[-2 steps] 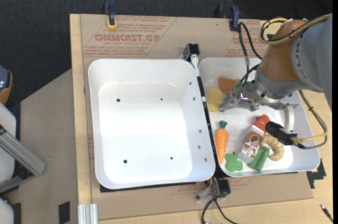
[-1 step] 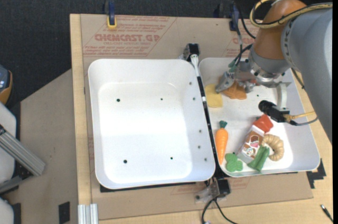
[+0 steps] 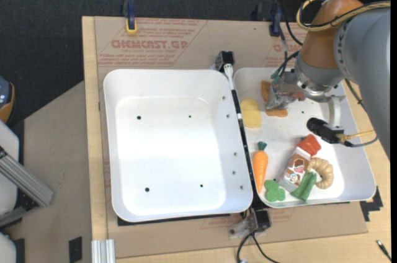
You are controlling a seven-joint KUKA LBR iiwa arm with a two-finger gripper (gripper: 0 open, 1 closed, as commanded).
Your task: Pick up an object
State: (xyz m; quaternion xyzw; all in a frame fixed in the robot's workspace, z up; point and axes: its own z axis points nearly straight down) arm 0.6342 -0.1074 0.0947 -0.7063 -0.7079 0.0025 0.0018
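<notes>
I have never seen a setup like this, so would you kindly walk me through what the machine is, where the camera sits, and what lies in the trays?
This is one camera fixed above a bench, looking down at a slant. The large grey robot arm with an orange band reaches in from the right. Its pincer hangs low over the far part of the right shallow white bin, next to a flat orange piece; whether it grips anything cannot be told. That bin also holds a pale yellow block, an orange toy carrot, a small red-topped carton, a tan croissant-like toy and green toy pieces. The left shallow white bin sits beside it.
</notes>
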